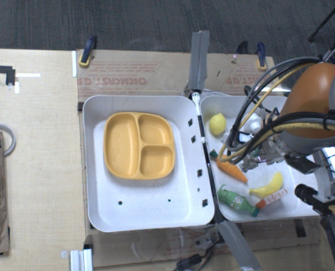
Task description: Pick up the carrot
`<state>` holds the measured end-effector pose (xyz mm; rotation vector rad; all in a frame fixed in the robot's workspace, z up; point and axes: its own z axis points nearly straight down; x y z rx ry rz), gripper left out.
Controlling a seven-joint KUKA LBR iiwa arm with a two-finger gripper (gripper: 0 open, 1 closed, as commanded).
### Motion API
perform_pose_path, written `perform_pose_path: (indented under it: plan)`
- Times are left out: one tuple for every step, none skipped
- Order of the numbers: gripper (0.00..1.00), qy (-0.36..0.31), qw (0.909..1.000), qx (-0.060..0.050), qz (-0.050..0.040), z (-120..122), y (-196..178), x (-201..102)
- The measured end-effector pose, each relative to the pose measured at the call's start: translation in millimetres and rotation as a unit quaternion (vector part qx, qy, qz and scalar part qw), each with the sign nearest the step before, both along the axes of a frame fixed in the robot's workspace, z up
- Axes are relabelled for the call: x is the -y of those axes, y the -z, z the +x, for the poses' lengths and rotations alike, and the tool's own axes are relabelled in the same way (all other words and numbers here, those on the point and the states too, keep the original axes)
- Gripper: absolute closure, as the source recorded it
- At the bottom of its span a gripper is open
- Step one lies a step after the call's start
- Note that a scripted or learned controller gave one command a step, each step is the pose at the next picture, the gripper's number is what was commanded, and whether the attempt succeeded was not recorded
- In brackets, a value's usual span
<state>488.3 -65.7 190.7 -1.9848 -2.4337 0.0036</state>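
Carrot lay in the right bin, end effector just above it

Carrot (232,170) lay in the right bin (286,210), near that bin's left wall, its orange body slanting down toward the right and its green end pointing up-left. We saw the end effector (252,161) hanging just beside and above the carrot's thicker end, half buried under yellow and black cables; we could not tell whether it was apart or together, and nothing showed clamped in it. We noted a lemon (217,124) toward the back of the same bin, a banana (268,186) to the carrot's right, and a green bottle (237,201) in front of it. The left bin (100,208) held a yellow divided plate (139,145). Both bins sat on the desk (32,151).
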Motion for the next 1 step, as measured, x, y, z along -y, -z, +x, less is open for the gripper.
perform_pose_path:
  plan:
    - [0.00, 0.000, 1.0000, 0.000, 0.0000, 0.0, 0.0, 0.4]
